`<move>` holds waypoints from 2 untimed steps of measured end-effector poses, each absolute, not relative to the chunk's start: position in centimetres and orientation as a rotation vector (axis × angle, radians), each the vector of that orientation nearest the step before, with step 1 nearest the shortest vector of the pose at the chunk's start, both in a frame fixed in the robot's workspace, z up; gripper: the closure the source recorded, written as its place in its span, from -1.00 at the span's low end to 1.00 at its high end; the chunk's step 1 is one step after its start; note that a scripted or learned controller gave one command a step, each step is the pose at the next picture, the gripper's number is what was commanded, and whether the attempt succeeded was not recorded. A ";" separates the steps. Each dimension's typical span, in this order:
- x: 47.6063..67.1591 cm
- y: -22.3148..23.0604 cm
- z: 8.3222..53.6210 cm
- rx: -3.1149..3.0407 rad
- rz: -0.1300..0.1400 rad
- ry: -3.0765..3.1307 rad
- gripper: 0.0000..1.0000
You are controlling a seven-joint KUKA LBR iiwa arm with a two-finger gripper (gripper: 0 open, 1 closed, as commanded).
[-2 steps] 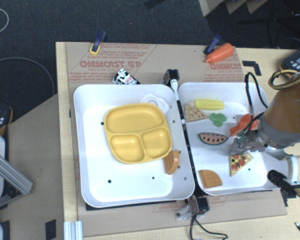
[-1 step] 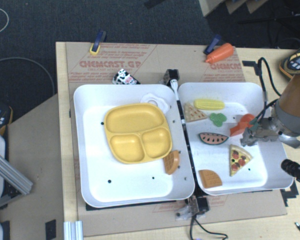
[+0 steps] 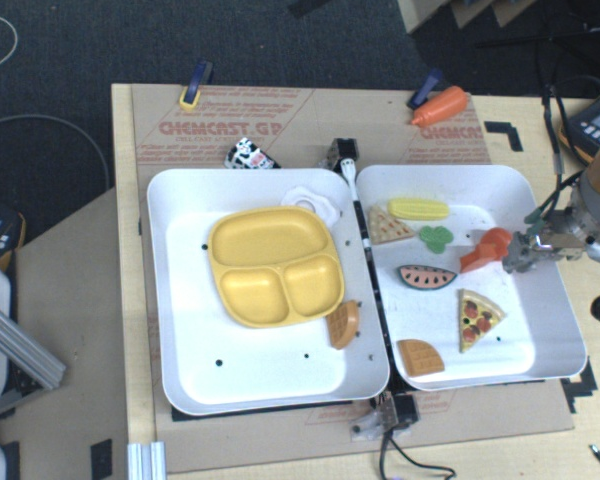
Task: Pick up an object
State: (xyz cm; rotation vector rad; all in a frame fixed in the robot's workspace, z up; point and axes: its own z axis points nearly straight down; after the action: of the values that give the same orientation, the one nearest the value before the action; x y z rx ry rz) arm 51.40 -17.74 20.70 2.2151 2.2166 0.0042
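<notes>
My gripper reaches in over the right edge of the right bin, low above the floor. A red toy lies right against its tip on the left side; whether it is gripped is unclear. Elsewhere in that bin lie a yellow corn cob, a tan wedge, a green piece, a watermelon slice, a pizza slice and a brown bread piece.
The left bin holds a yellow divided plate, a white item behind it and a brown pastry at its right wall. On the bench behind the bins sit an orange carrot and a black-and-white toy.
</notes>
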 end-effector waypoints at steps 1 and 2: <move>51.5 -17.8 22.6 2.217 0.003 2.218 1.00; 51.0 -12.4 23.6 2.216 0.003 2.230 1.00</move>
State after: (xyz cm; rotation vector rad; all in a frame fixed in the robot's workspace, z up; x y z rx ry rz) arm 51.04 -12.36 23.63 2.2163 2.2300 0.0033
